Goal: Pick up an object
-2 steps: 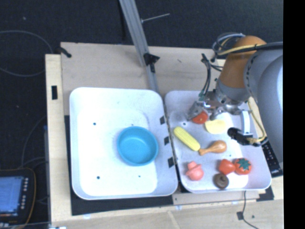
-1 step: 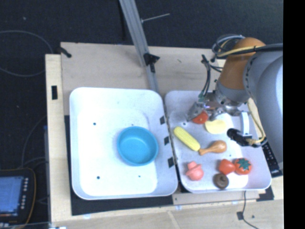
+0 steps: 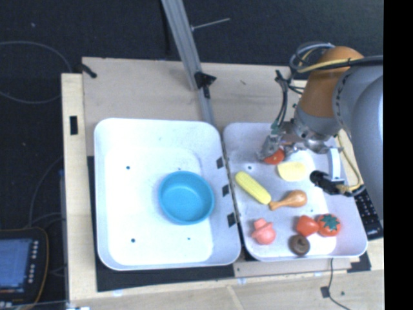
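Red rounded toy (image 3: 277, 157), glossy, at end effector (image 3: 273, 149), grip state unclear, pale oval slice (image 3: 292, 170) beside

I see white bins (image 3: 129, 147), a blue bowl (image 3: 186, 197), yellow corn (image 3: 252, 188), a tan drumstick (image 3: 290, 200) and a green-topped red tomato (image 3: 329, 225).

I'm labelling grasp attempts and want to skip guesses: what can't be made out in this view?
- Red object, camera view: partly under the end effector, so its kind and whether it is gripped are unclear.
- Pale yellow piece, camera view: blurred, kind unclear.
- Small brown item, camera view: too small to identify.
- Right bin, camera view: its far right corner is covered by the arm.
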